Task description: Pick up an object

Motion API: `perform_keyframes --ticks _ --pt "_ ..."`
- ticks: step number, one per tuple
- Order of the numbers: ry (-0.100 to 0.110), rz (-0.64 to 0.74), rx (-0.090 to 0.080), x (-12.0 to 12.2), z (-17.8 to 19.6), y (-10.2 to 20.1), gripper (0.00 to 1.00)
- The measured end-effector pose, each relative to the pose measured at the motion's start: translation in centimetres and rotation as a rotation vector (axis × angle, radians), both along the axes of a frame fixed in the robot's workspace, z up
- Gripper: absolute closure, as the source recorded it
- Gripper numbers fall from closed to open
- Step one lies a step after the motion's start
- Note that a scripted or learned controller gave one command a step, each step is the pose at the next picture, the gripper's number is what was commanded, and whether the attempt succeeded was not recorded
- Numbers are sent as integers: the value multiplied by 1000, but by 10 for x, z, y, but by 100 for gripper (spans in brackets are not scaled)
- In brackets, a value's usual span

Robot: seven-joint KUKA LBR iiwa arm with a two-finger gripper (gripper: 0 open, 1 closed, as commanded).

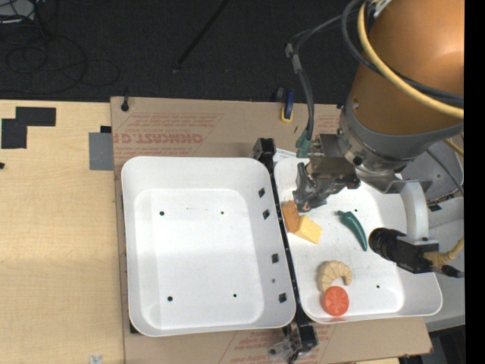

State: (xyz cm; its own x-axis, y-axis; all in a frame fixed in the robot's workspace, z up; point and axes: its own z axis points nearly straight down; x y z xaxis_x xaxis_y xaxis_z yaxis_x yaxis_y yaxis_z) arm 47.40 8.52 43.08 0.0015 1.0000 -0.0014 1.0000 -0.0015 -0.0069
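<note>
Claw low in the right bin, at the cheese wedge.
The claw [303, 199] comes down just beside or onto the yellow cheese wedge [301, 226] near the bin's left wall; I cannot tell how far it is spread. A green pepper [353, 227], a croissant [335, 272] and a red tomato [336, 301] lie apart in the same bin [424, 298].

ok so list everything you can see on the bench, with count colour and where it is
bins: 2, white, side by side on the bench
cheese wedge: 1, yellow-orange, right bin near its left wall, just under the gripper
chili pepper: 1, green, right bin, middle
croissant: 1, tan, right bin, lower part
tomato: 1, red, right bin, by the front rim, touching the croissant
cardboard sheet: 1, brown, under both bins
arm: 1, grey with orange band, reaching in from the right
gripper: 1, dark, low over the cheese wedge
</note>
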Motion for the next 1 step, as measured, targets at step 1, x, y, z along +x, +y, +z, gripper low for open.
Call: perform_keyframes --ticks 1 --pt "-14 8 5 2 100 56 100"
